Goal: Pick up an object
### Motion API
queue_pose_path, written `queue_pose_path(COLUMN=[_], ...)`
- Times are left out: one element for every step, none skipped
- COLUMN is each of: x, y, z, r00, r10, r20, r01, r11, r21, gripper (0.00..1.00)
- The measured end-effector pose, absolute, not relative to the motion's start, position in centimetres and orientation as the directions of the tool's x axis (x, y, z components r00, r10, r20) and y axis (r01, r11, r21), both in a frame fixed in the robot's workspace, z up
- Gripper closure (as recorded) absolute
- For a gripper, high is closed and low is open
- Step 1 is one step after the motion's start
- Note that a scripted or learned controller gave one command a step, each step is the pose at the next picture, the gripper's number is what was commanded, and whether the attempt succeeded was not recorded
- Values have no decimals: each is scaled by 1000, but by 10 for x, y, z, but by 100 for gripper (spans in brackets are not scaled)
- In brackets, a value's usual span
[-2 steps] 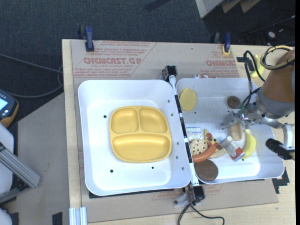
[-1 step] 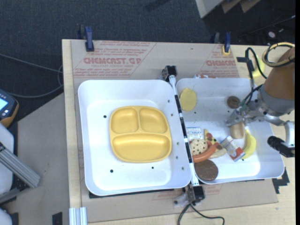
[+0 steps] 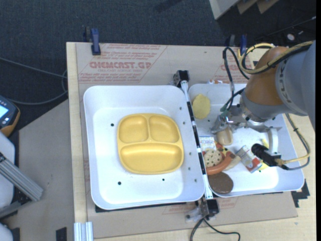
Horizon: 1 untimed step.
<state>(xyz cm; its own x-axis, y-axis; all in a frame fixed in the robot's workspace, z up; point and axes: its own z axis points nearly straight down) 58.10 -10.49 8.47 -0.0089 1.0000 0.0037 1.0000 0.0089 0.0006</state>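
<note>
My gripper (image 3: 222, 123) reaches down into the right bin (image 3: 286, 182) near its left-middle, below the grey arm with its orange band (image 3: 263, 82). Just under the gripper's tip lies a small tan food piece (image 3: 225, 136); whether they touch is unclear. A pale yellow round piece (image 3: 201, 106) lies at the bin's far left. Nearer the front sit a speckled cookie (image 3: 212, 157), an orange-red sausage (image 3: 221, 166) and a dark brown disc (image 3: 221, 183).
The left bin (image 3: 100, 134) holds a yellow divided plate (image 3: 150, 143) in its middle. A small printed card (image 3: 206, 143) lies by the wall between the bins. Blue clamps (image 3: 93, 39) stand at the bench's far edge.
</note>
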Motion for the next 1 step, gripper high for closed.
queue_pose_path(x=[572], y=[-32], z=[191], r00=[-9], r10=[1000], r20=[2], r01=[1000], r11=[8], r21=[9], gripper=[100])
